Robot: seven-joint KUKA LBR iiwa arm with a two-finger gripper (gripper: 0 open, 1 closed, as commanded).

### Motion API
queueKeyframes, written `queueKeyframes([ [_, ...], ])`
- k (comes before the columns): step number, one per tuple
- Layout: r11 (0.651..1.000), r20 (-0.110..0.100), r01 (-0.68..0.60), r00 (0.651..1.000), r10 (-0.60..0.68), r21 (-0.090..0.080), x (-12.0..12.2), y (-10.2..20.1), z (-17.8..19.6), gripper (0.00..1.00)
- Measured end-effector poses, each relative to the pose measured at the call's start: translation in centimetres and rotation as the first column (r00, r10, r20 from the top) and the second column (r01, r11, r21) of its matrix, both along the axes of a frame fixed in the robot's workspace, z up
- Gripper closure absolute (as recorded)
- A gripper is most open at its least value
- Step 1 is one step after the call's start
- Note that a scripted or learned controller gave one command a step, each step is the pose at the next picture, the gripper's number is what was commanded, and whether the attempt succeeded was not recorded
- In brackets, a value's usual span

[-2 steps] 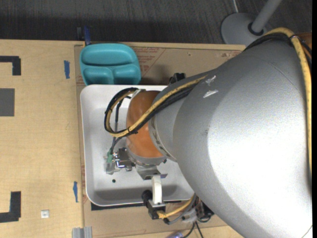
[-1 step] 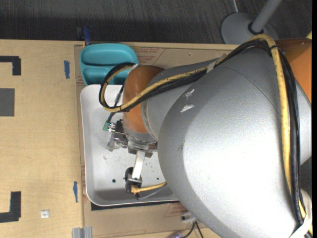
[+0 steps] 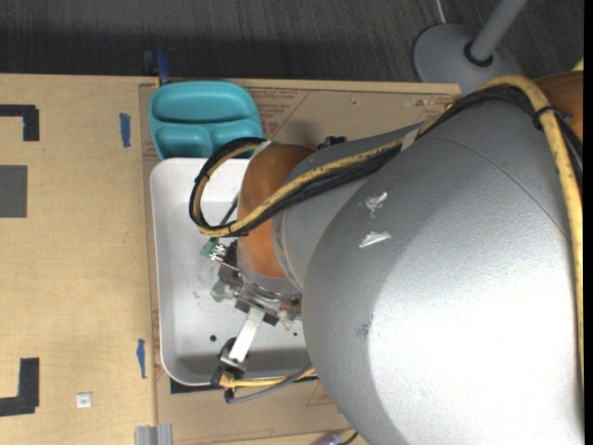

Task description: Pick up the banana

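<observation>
My grey arm (image 3: 435, 276) reaches in from the right and covers most of the bench. Its orange band (image 3: 264, 211) hangs over the white bin (image 3: 176, 248). Below the band, the gripper (image 3: 232, 286) points down into the bin's middle, close above the floor. The arm's bulk hides the bin's right part and whatever lies there.
A teal plastic holder (image 3: 202, 119) lies at the bin's far end, partly over its rim. A yellow and black cable (image 3: 208, 179) loops off the wrist above the bin. Brown cardboard (image 3: 74, 248) covers the bench to the left, with blue tape marks (image 3: 125, 130).
</observation>
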State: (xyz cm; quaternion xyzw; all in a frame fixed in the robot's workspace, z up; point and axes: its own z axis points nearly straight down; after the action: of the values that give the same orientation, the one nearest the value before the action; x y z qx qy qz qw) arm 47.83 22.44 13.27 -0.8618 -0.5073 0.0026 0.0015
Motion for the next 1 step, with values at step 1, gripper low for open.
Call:
queueKeyframes([
  [1, 0.957, 0.006, -0.291, 0.957, 0.291, 0.0, 0.08, 0.0, 3.81, 0.0],
])
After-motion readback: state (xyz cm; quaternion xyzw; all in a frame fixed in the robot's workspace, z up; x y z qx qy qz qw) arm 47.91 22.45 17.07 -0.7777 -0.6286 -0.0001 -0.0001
